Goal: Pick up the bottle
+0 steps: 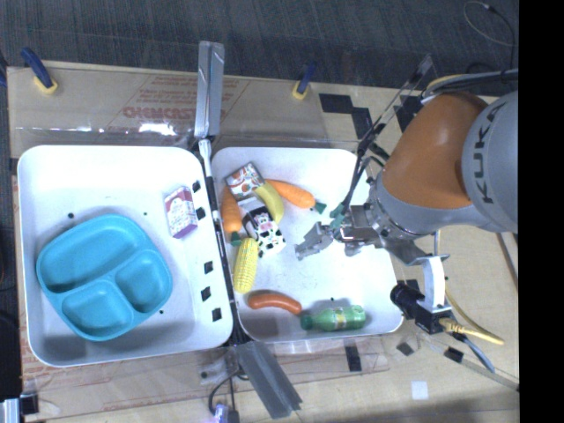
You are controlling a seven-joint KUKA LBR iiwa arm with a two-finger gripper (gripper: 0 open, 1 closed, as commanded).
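Observation:
The bottle (334,317) is green with a label and lies on its side along the front wall of the right bin (374,276). My gripper (314,240) hangs over the middle of that bin, its fingers spread and pointing left with nothing between them. It sits above and a little left of the bottle, apart from it. The grey arm with its orange band comes in from the right.
The right bin also holds a sausage (274,302), a corn cob (246,263), a carrot (291,193), a banana (270,201), a small carton (244,181) and a black-and-white toy (264,229). In the left bin are a blue divided tray (101,276) and a small box (181,211).

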